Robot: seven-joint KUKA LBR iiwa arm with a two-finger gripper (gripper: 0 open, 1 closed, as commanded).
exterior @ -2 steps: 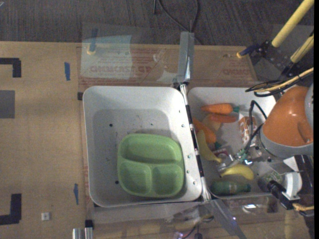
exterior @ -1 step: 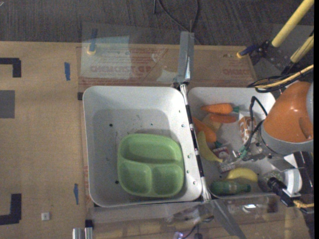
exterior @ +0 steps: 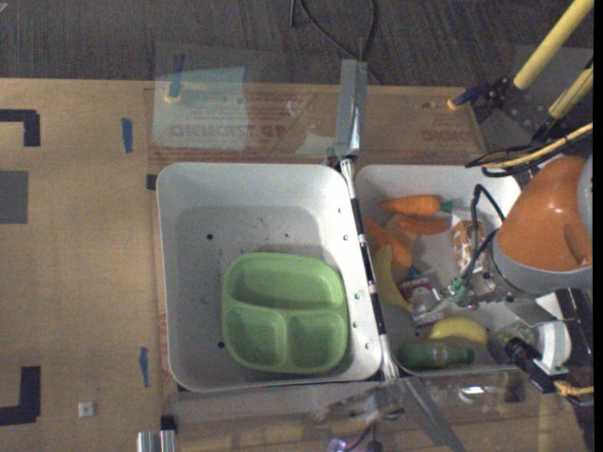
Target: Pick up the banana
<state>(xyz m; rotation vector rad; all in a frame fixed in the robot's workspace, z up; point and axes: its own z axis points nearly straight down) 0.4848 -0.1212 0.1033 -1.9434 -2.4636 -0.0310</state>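
The banana is a long yellow curved fruit lying along the left wall of the right bin. My gripper hangs low over the middle of that bin, just right of the banana's lower end, among the piled items. The grey arm with its orange band comes in from the right above the bin. A second, shorter yellow fruit lies just below the gripper. I see nothing clearly held.
Orange carrots lie at the far end of the right bin, and a green item rests by its near wall. The left bin holds a green divided plate. Cables and yellow poles stand at the back right.
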